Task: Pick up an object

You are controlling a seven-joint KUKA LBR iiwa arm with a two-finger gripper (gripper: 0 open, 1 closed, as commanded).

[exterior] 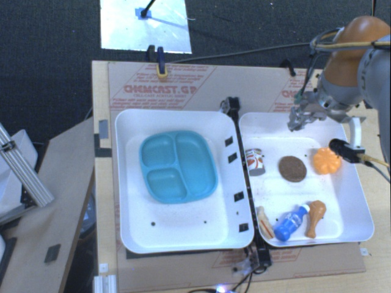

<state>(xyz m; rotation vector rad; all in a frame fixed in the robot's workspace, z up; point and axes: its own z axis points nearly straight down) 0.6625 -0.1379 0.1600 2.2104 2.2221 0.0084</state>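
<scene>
My gripper [297,122] hangs over the far edge of the right bin [365,224], with nothing visibly in it. Below it in that bin lie a small white and red can [255,162], a flat brown round patty [293,168] and an orange pumpkin-like toy [325,161]. Toward the bin's front are a blue bottle [289,223] on its side, a tan chicken drumstick [315,216] and a pale hot-dog-like piece [265,222] against the left wall. The gripper is well clear of them all; the can and patty are the closest.
The left bin [131,224] holds a light blue divided plate [178,166]. A black hinged divider [239,170] runs between the bins. The grey arm with its orange band [360,32] comes in from the upper right. A clamp [160,61] stands at the board's far edge.
</scene>
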